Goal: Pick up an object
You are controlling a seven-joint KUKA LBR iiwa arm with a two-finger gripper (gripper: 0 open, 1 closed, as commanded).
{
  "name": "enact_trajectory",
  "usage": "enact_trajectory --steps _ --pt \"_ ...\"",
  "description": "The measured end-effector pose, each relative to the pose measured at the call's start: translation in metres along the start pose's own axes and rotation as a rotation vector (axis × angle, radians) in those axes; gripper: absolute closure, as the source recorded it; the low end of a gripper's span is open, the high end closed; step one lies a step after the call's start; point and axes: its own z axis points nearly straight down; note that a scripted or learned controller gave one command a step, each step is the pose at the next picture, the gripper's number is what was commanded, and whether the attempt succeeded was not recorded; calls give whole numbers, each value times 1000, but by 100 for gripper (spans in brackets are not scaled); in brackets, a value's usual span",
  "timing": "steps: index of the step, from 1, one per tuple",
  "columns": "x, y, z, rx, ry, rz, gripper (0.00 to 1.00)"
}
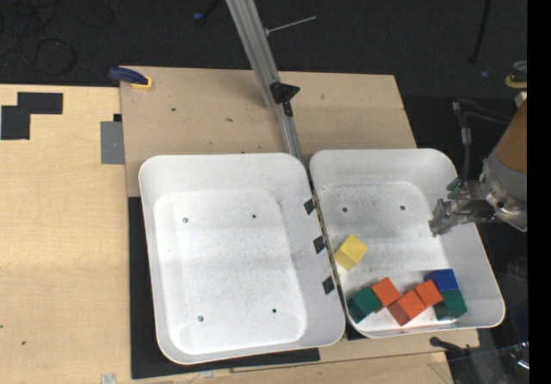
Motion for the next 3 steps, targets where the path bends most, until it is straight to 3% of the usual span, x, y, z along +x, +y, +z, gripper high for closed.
enact_trajectory --steps 3 --pt "157 19 -7 2 3 -4 100"
